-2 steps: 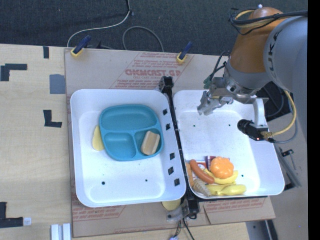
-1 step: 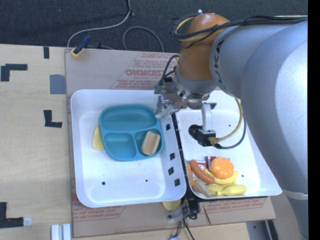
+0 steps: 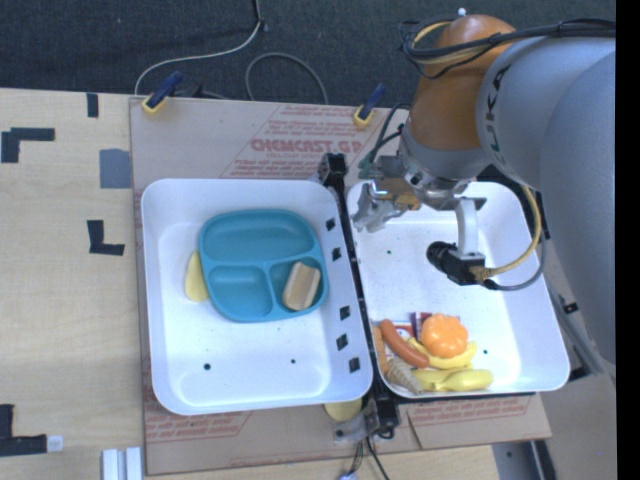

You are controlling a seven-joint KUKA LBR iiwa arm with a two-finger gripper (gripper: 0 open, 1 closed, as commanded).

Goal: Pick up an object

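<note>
grey arm with orange band reached in from the right, jaws held above the right bin near its upper left corner, their state cannot be told, toy food piled in that bin's lower part, blue divided plate with a bread piece laid in the left bin

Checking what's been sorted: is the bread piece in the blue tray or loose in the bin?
In the tray: the bread piece lies inside the blue tray's lower right compartment.

Blue divided plate: smooth matt plastic. White bins: glossy plastic. Tabletop: pale wood grain. Arm's orange band: glossy.
</note>
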